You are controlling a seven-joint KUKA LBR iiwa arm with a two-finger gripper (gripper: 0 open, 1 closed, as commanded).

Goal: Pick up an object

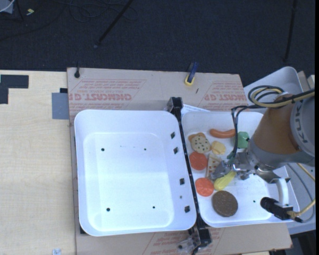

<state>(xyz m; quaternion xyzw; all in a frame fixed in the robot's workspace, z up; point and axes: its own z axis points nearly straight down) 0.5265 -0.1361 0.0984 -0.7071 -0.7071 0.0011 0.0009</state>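
My gripper reaches into the right bin from the right, low over a heap of toy food. Directly at its tip lies a yellow banana-like piece, with a square cracker just to its left. Around them are a red slice, an orange-red disc, a brown round cookie, a spotted cracker, a small yellow piece, an orange sausage and a green piece. The wrist hides whatever is right beneath it.
The left bin stands beside the right one, with a black divider strip between them. Both rest on a cardboard sheet. A blue and yellow clamp sits at the sheet's far edge.
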